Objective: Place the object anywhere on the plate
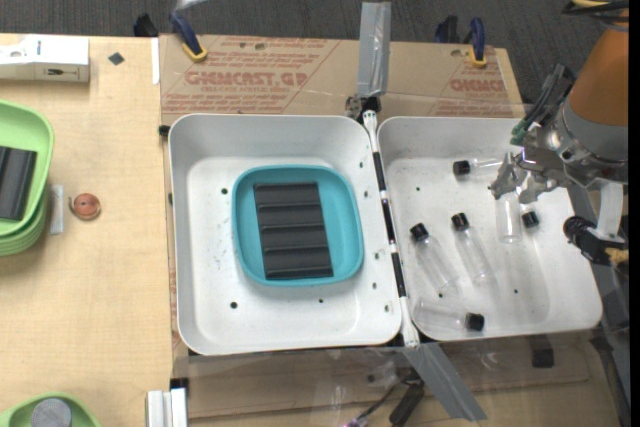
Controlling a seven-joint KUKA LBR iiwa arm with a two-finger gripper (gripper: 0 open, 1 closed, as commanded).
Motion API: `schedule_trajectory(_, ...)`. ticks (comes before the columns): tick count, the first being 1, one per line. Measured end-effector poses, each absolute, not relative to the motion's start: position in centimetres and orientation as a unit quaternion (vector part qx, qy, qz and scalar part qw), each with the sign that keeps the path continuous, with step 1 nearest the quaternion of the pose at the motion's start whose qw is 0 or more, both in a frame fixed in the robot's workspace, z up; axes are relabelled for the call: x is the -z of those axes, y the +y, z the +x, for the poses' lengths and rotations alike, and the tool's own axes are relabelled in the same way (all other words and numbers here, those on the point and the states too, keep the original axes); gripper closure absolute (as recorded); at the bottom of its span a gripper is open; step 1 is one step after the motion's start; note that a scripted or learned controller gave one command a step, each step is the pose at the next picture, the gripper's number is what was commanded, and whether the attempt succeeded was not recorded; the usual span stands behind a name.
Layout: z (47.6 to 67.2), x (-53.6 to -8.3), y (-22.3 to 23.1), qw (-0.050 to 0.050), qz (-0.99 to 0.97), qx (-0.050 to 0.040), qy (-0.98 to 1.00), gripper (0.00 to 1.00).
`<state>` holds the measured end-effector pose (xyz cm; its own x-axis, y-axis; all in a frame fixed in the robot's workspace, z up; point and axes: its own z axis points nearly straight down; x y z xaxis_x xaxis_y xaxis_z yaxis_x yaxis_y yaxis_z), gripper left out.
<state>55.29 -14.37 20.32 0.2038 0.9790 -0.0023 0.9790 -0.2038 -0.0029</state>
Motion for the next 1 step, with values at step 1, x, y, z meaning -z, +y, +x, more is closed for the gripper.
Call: schedule_trajectory(1, 53.01, -21.78, -6.14, 0.001, -0.714, -0.0014, -0.700, 1.00)
